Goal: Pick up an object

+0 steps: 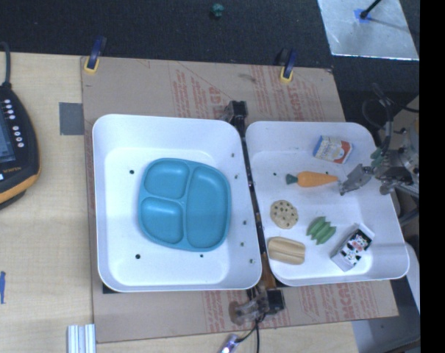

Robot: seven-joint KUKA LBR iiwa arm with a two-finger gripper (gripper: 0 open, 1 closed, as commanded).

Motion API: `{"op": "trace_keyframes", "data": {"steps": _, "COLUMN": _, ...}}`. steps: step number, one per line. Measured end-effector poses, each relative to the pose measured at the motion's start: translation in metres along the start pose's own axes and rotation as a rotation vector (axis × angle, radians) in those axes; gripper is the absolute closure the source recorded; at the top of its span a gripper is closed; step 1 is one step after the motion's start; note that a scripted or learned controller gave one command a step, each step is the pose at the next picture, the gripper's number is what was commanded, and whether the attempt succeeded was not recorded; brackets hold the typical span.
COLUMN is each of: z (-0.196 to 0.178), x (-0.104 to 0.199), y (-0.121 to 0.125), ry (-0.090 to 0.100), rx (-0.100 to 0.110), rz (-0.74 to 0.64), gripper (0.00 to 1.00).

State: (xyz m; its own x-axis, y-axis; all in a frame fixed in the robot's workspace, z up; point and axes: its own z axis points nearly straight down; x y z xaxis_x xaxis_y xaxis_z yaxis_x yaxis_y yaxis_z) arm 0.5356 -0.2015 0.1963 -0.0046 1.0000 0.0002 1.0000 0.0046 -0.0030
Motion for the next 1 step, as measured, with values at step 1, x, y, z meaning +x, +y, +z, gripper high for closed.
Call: {"op": "trace_keyframes", "data": {"steps": 1, "z": 0.106, "x": -0.002, "y": 0.0802, "ry": 0.0, "rx": 0.003, "rz": 0.0, "gripper": 0.0}}
